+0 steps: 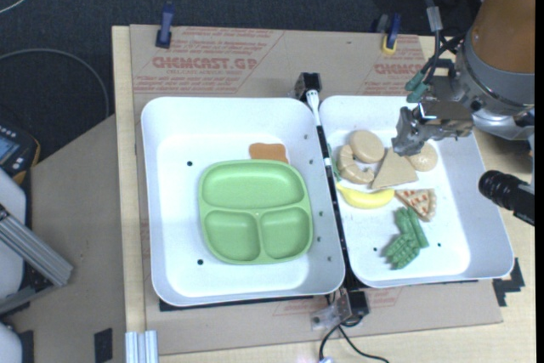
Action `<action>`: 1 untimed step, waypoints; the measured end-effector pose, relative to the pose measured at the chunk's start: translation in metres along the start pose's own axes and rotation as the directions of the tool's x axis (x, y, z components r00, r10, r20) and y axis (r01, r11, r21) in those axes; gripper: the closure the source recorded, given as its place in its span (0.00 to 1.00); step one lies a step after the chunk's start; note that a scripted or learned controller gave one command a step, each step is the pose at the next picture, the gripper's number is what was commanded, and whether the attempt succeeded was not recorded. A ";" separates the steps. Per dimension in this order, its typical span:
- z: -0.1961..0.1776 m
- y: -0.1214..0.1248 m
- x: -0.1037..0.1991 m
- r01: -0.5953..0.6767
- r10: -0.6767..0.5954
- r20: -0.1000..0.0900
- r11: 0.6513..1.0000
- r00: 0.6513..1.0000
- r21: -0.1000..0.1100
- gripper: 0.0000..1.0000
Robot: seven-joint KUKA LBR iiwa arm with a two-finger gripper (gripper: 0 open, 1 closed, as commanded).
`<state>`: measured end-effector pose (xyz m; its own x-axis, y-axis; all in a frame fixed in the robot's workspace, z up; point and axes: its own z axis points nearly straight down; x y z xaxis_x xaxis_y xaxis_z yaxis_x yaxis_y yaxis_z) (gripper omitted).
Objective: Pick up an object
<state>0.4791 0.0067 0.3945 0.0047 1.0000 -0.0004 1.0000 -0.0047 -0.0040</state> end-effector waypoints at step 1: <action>0.147 0.046 -0.037 -0.001 0.001 0.001 1.000 1.000 0.011 1.00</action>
